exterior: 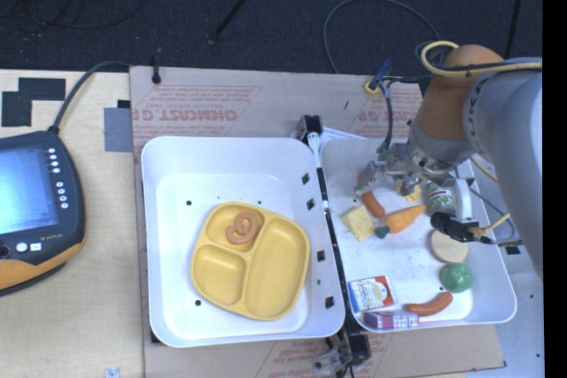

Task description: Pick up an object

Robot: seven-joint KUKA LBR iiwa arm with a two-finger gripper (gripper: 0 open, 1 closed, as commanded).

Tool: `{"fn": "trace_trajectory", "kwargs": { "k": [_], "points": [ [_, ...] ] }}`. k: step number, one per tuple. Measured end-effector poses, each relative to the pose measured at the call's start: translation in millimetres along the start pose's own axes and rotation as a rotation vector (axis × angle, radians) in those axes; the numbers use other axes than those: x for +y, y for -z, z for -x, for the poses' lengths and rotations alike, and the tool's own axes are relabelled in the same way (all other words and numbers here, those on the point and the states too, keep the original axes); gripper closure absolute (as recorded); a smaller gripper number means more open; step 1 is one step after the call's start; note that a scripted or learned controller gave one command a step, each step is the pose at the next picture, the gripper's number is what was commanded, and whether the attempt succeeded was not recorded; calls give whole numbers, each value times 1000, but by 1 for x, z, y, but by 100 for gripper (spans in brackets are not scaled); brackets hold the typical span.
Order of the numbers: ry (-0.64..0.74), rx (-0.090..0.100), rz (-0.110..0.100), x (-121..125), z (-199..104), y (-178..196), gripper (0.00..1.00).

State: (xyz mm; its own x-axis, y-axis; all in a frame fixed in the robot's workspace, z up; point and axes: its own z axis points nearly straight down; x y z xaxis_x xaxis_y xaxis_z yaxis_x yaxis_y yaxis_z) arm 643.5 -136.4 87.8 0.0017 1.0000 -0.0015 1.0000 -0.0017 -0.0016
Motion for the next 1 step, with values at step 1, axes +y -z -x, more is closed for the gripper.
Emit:
{"fn": "trace_trajectory", "kwargs": {
  "k": [1],
  "points": [
    [1, 2, -1, 0, -1, 10, 100]
  ]
}}
